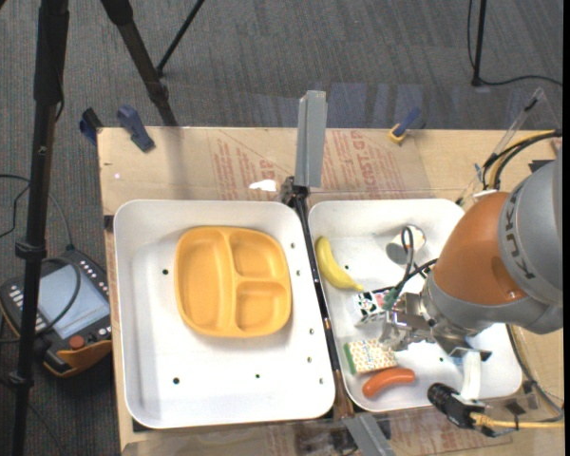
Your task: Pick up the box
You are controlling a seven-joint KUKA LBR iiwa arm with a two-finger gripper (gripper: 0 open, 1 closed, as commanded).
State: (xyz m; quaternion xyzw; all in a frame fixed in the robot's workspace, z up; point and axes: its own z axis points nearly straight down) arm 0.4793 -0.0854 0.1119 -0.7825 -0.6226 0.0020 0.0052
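Gripper point(396, 329) is positioned low in the right bin point(437, 212), just above the box point(371, 355); its finger spacing cannot be told. Box is flanked by a sausage point(389, 382) and a banana point(335, 264).

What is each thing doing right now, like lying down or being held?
Plate: flat in the left bin, right way up.
Banana: lying in the right bin.
Spoon: lying in the right bin.
Box: lying flat, not lifted.
Sausage: lying beside the box.
Gripper: low over the box.
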